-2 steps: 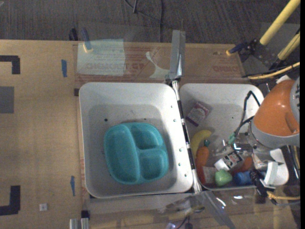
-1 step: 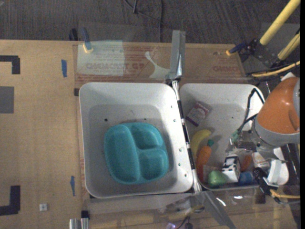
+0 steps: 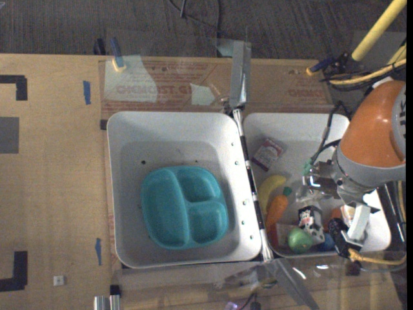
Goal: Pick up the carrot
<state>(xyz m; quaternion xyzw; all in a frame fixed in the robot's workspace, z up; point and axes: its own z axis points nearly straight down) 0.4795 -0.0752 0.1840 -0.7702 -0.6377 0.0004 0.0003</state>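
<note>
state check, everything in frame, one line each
carrot: lying in right bin, leafy end up, not held
banana: lying beside carrot
green apple: resting at bin's near edge
cow toy: upright
small packet: lying flat
teal plate: right side up in left bin
hand: above right bin

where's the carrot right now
The carrot lies in the right bin, near its left wall, just below the yellow banana and up-left of the green apple.
</note>
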